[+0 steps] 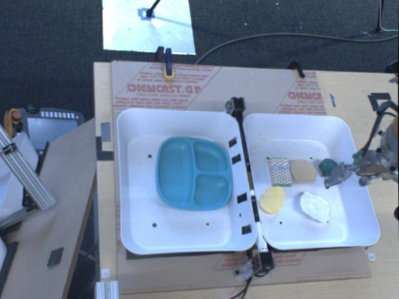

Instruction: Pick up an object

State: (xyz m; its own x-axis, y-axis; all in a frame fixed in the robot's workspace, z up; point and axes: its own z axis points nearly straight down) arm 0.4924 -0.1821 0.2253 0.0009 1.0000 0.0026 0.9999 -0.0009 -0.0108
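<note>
In the right bin [299, 129] lie several small objects: a patterned packet [279, 170], a tan round piece [303, 170], a teal piece [327, 166], a yellow piece [272, 200] and a white crumpled piece [315, 206]. My gripper [337, 176] reaches in low from the right edge, over the right bin's right side. Its tip sits just right of and below the teal piece, close to it or touching it; I cannot tell which. The white piece lies below the gripper.
The left bin [137, 136] holds a blue divided plate [193, 172]. A black divider with clips [244, 179] runs between the bins. Cables cross the dark floor behind the bench, and a pendant [47, 126] rests at the left.
</note>
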